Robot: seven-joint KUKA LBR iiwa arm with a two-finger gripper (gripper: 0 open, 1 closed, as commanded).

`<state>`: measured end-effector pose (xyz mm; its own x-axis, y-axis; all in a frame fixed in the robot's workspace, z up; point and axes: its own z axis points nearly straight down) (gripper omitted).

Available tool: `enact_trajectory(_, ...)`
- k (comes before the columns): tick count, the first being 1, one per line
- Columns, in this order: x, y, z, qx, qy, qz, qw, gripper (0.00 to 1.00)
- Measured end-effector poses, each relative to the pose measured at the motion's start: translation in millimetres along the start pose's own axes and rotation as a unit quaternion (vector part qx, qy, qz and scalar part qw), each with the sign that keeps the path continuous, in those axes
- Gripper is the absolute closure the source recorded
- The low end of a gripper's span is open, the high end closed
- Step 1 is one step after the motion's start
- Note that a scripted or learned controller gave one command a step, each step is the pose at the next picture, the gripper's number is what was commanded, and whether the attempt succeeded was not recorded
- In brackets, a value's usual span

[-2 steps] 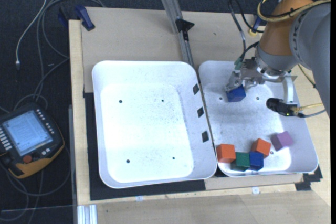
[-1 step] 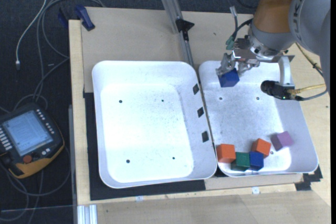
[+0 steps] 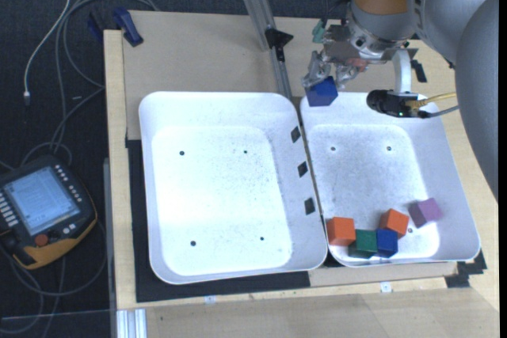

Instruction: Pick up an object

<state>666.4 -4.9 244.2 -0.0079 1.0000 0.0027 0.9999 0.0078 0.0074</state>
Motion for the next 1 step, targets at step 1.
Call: enact_trajectory(1,94.2,5.5,-99.9,-0.001,0.001,-0.001,1.0,1.0)
